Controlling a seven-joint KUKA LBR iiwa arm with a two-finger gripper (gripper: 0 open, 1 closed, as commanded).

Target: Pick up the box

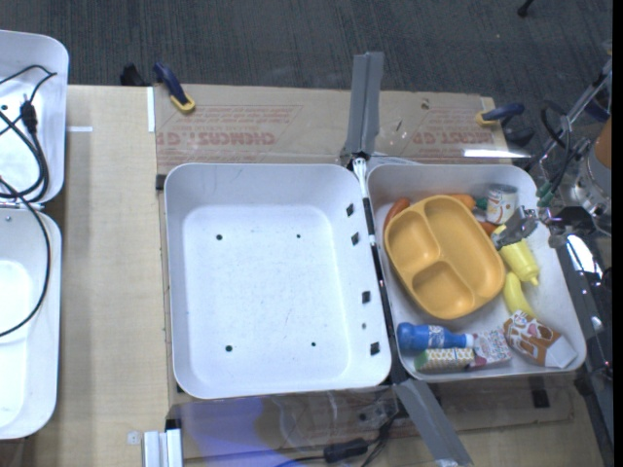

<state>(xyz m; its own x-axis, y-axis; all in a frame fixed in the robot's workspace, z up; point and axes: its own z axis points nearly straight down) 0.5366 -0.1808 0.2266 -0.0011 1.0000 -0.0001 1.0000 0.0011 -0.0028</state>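
1. Gripper (527,224): sitting over the right bin's upper right area, just right of the yellow plate; small and dark against clutter, so how wide it is standing cannot be told, and nothing is visibly showing between its tips.
2. Arm (584,188): entering from the right edge, largely cut off by the frame; cables and metal parts are tangling together there and are hard to separate.
3. Box (533,339): lying in the right bin's lower right corner, orange-brown and white, tilted, its far side pressing close to the bin wall; printing too small to read.
4. Yellow divided plate (443,255): occupying most of the right bin (458,171), covering part of an orange item (397,209) at its upper left.
5. Small can (500,203): standing near the top right wall, partly screened by the plate's rim.
6. Yellow bottle (521,264): lying between plate and right wall, just above the box.
7. Blue-capped bottle (433,337) and a flat packet (462,357): lying along the lower wall, just left of the box.
8. Left bin (195,261): showing bare white floor with a few dark dots.
9. Open room: tight around the box, with walls on two sides and the packet touching or nearly touching on its left.
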